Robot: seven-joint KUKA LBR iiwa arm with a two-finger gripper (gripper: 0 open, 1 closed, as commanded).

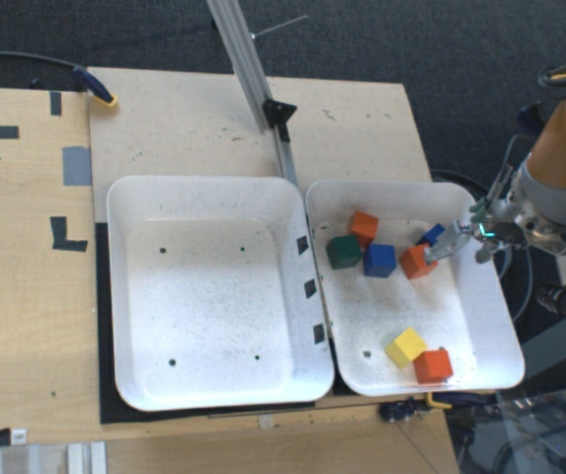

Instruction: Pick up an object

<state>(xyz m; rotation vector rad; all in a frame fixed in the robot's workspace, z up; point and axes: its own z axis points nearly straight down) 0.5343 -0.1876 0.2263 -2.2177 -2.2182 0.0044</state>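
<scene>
Camera view: at the right of the frame, the claw [439, 252] is seen in the right bin [480, 314], its fingers closed around an orange-red block [416, 262] beside a blue cube [379, 260].

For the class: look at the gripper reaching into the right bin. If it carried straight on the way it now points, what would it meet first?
The gripper points leftward into the right bin. First in its line is the orange-red block right at its tip, with the blue cube beyond. Height above the block is unclear, so contact is uncertain.
</scene>
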